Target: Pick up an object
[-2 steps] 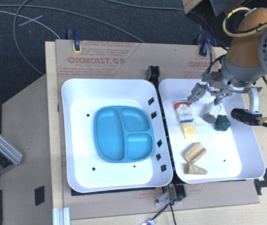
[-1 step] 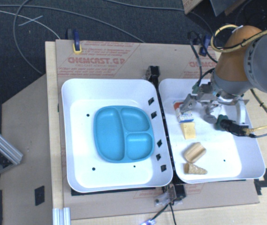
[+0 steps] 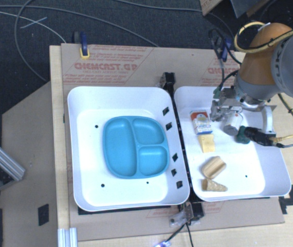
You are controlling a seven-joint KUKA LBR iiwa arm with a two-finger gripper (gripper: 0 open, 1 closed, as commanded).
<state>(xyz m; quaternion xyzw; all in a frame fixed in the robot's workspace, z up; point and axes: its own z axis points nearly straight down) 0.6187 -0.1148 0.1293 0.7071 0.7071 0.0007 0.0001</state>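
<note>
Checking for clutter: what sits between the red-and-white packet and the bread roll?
In the camera view, a yellow block lies between packet and roll.

A pale wooden desk (image 3: 28,138) carries a tan cardboard sheet with red printed lettering (image 3: 110,63), held at its far edge by a blue-and-yellow clamp (image 3: 84,43). Two shallow white plastic bins lie side by side on the sheet: the left bin (image 3: 82,153) and the right bin (image 3: 270,174).
</note>
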